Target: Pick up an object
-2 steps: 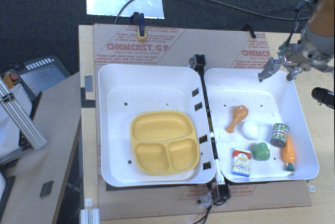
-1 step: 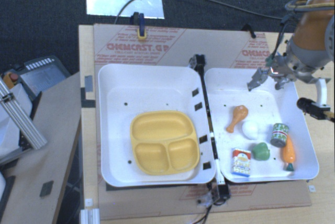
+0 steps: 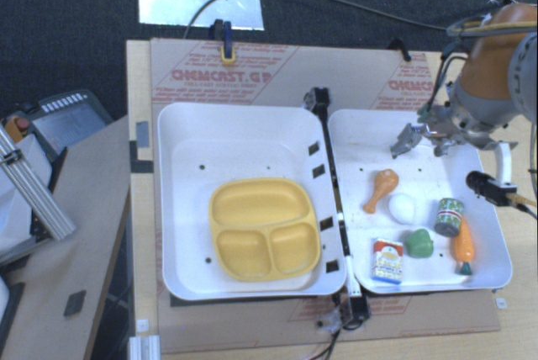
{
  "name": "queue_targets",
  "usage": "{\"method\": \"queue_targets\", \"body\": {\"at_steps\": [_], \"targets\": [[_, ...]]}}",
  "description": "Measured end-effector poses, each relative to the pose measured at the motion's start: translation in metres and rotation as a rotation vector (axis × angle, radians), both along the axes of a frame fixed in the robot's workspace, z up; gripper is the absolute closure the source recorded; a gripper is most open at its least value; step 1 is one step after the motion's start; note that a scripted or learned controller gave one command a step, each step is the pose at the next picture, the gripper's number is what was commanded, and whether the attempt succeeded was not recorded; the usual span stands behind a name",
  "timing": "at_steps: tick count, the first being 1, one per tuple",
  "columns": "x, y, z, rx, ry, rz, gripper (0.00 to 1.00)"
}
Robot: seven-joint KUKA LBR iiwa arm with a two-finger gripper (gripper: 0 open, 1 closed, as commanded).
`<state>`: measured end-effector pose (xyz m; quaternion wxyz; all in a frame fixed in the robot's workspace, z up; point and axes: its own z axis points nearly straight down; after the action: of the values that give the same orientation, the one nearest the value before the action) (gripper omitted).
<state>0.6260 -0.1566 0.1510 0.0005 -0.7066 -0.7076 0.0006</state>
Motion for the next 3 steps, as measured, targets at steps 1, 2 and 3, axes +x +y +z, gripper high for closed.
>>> {"method": "queue_targets", "body": {"at_steps": [1,2,3], "targets": [[0.001,-0.010,-0.055,0.000,0.001,-0.001,0.00],[0.004,-0.010,-0.040,-0.001,-0.007,0.001,1.00],[0.002,-0.018,0.020,-0.002,-0.009,-0.001,1.00]]}}
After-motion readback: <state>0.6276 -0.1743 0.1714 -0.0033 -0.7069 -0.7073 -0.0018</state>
